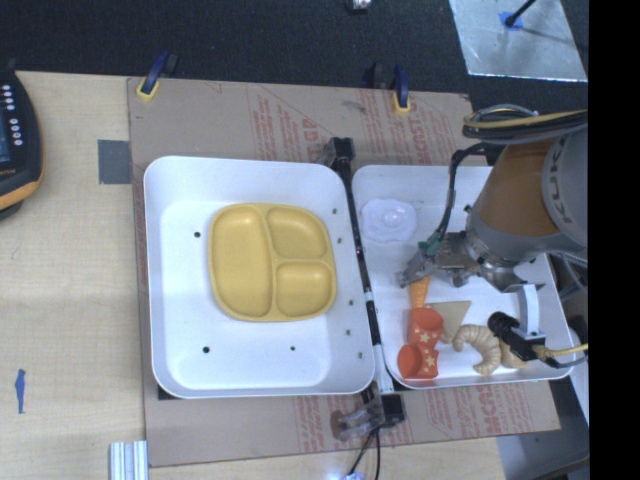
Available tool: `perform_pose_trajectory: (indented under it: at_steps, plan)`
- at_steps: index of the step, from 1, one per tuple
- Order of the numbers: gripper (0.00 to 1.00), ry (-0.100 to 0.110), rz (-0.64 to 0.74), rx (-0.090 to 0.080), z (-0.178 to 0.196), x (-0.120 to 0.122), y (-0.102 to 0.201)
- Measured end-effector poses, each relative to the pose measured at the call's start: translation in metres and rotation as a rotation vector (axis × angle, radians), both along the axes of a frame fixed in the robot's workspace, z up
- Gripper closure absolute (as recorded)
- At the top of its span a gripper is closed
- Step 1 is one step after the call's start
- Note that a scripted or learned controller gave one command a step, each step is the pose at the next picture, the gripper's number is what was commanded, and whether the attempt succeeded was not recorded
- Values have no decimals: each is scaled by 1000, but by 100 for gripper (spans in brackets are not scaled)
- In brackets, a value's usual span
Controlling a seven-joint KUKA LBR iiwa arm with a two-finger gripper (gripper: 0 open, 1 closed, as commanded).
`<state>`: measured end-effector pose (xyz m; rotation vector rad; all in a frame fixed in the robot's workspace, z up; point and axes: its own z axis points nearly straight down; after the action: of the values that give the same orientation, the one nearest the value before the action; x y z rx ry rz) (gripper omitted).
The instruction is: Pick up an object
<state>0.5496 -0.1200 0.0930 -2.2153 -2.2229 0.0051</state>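
Observation:
My gripper (422, 266) is low in the right bin (375, 183), toward its middle left. Just below its tip lies a small orange cone-shaped piece (418, 291), touching or nearly touching it. Nearer the front of the bin, a red cup with pale stars (420, 342) lies on its side. A beige wedge (454, 314) sits to the cup's right. A tan croissant-shaped toy (483, 346) lies at the front right. A clear round lid (388, 219) rests at the back left of this bin.
The left bin (170, 268) holds a yellow divided plate (271, 261) at its centre. The arm's grey body and orange band (515, 190) cover the right bin's back right corner. A black divider (357, 258) runs between the bins.

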Motion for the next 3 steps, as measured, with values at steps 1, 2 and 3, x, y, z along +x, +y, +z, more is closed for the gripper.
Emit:
perform_pose_trajectory:
  at_steps: [1, 2, 3]
  plan:
    - [0, 2, 2, 1, -2, -16, 24]
    - [0, 2, 0, 2, -2, -59, 26]
    - [0, -5, 1, 0, -1, -17, 25]
